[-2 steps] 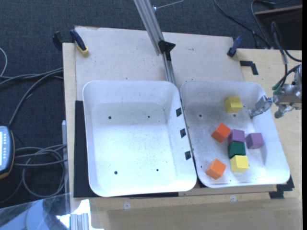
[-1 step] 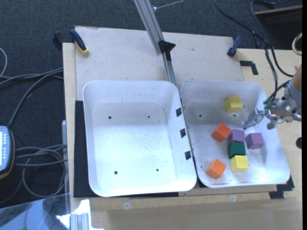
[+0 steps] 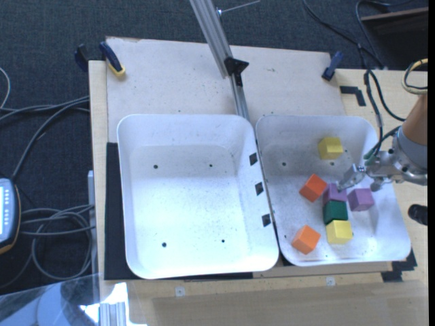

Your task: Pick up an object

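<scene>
at the right of the frame the gripper [image 3: 351, 177] hovers in the right bin [image 3: 285, 131] over the purple blocks [image 3: 360, 198], its grip state unclear, so it should centre on one block before closing.

I can read no text, label, brand, number or sign anywhere here. My blocks carry plain coloured faces, and the two bins and the desk bear only specks and small dark marks, none forming letters. The device at the left edge [image 3: 7, 212] shows a lit panel, but whatever is on it is too small and blurred for me to make out.
</scene>
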